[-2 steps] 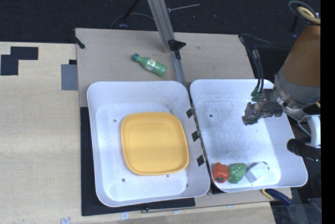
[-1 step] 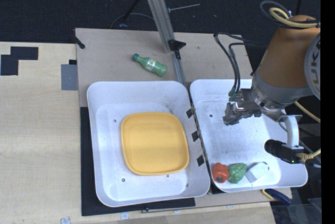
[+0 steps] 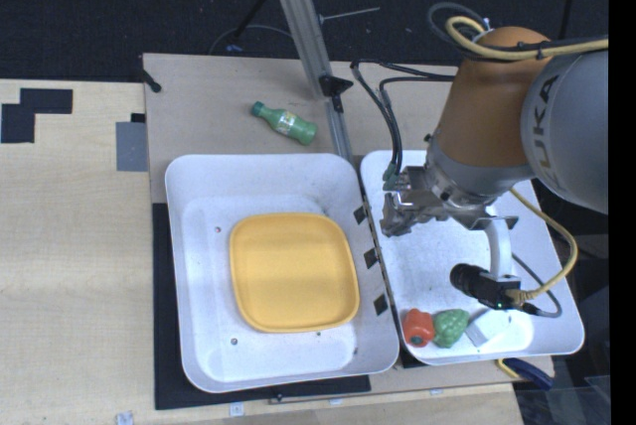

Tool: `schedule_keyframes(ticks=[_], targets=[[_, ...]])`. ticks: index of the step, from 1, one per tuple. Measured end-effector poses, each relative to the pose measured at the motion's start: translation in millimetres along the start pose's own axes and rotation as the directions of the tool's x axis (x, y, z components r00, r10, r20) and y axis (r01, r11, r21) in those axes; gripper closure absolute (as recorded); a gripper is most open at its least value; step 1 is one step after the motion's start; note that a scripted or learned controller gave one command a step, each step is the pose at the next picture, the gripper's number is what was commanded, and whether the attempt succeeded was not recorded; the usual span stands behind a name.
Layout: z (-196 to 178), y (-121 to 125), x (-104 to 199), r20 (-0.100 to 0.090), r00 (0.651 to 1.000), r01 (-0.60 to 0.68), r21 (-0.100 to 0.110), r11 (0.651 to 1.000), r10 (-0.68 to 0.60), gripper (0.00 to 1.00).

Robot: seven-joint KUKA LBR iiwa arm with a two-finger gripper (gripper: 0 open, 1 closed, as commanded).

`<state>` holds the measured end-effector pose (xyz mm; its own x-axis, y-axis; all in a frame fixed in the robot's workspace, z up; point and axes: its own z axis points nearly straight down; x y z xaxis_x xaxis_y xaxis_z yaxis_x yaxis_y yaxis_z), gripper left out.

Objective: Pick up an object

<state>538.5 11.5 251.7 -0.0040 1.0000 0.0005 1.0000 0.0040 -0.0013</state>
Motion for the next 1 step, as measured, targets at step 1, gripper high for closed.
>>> schedule_keyframes(ticks=[1], targets=[[0.9, 1.7, 50.9, 0.000, 1.000, -0.001, 0.000, 1.000, 0.001, 1.00]])
